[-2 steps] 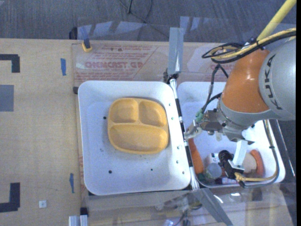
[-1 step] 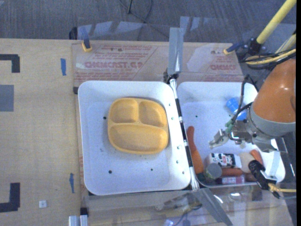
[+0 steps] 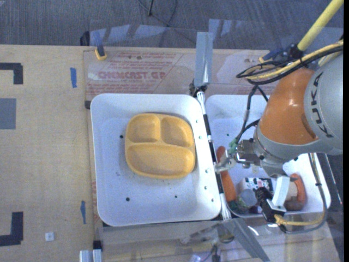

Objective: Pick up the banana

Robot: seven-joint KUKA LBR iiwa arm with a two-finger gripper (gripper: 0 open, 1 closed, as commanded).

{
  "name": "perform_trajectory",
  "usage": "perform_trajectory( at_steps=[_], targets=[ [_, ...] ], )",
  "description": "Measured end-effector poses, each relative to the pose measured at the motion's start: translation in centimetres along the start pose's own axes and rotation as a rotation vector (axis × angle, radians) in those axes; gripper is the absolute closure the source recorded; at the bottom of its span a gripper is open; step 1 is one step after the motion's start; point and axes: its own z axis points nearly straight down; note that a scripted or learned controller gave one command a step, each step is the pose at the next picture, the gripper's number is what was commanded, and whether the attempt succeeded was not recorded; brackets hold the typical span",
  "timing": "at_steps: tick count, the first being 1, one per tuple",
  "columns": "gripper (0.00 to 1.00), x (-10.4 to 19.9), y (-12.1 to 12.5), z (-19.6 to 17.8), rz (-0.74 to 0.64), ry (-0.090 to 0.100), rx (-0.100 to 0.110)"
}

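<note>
My gripper (image 3: pixel 233 161) hangs low over the left part of the right bin (image 3: pixel 229 109), close to the wall shared with the left bin. The grey and orange wrist covers much of that bin, and whatever lies beneath it is hidden. Just under the gripper lies a long orange-red carrot-like thing (image 3: pixel 227 180), running along the bin's left wall. A brown and red object (image 3: pixel 297 192) sits at the bin's lower right.
The left bin (image 3: pixel 106 162) holds a yellow divided plate (image 3: pixel 160 145) near its middle. A small green piece (image 3: pixel 235 205) rests at the right bin's front left corner. Yellow cables trail from the arm at the upper right.
</note>
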Motion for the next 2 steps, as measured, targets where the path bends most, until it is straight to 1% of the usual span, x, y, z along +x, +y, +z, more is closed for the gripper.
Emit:
perform_trajectory(
  at_steps=[1,2],
  targets=[
    [0.00,-6.8,4.2,-16.3,-0.405,-0.003,-0.005],
    [0.00,-7.6,7.0,-18.0,-0.227,-0.003,-0.006]
  ],
)
